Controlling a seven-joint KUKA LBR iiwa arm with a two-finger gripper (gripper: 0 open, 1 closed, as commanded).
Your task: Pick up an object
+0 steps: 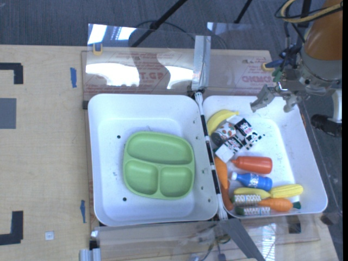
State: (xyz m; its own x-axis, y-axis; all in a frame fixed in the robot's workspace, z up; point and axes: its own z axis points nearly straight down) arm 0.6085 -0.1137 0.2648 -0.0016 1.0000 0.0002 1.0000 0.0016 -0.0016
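Two grey fingers [260,102] of the end effector [274,99] are spread apart with nothing between them, hanging over the upper rim of the right bin [310,145] in the upper right of the frame. Above them sits the arm's orange band [325,42], with yellow and black cables looping near the top right corner.

Just below and left of the end effector, in the upper left part of the right bin, lies a yellow banana [220,118]. Touching it on the lower right is a black-and-white patterned packet [239,133]. Below that lies an orange-red bottle [253,164] on its side, then a blue bottle [253,180] with a white cap pointing left. A long orange carrot [222,181] runs along the bin's left wall. Near the bottom of the bin are a yellow corn cob [286,191], another yellow piece [251,192] left of it, and a second carrot [277,204] with a dark tip pointing right, all packed close together.

The left bin [109,118], middle of the frame, holds a green divided plate [159,165] with three compartments, lying flat in its lower half.

Both bins rest on a pale wooden bench [43,145], which carries black corner marks and blue tape bits at the left of the frame. A clear shiny panel [141,64] stands behind the bins at the top.
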